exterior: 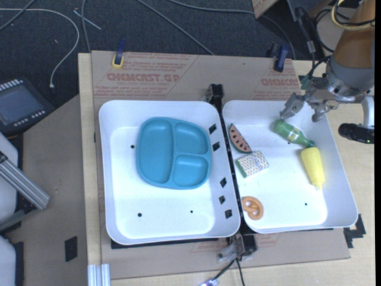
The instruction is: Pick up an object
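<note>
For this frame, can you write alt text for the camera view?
A grey robot arm's gripper, fingers open, hovers over a green bottle in the right white bin, which also holds a yellow bottle, watermelon slice, sponge and pretzel. The left bin holds a blue divided plate.

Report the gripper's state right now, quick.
Gripper: jaws open, holding nothing, poised above the green bottle in the right bin.
</note>
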Controlling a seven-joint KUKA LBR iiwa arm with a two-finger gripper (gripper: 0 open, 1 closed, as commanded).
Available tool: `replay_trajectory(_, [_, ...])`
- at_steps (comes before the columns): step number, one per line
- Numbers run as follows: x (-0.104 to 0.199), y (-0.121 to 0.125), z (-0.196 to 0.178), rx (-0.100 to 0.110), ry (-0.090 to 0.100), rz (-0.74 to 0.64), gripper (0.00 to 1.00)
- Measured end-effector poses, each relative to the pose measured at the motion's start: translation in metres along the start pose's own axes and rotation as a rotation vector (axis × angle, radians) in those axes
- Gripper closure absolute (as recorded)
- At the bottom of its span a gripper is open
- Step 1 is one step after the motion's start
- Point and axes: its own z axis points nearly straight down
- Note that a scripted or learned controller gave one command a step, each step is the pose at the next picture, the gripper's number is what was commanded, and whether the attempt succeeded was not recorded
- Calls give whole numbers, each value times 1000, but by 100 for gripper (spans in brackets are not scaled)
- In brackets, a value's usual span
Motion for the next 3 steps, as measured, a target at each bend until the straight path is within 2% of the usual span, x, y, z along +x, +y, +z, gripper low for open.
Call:
replay_trajectory(1, [0,3,-9,-15,-3,-3,0])
replay_trajectory(2, [-4,12,48,-10,-2,-4,0])
replay_trajectory(3, [-2,11,87,-17,-4,-4,0])
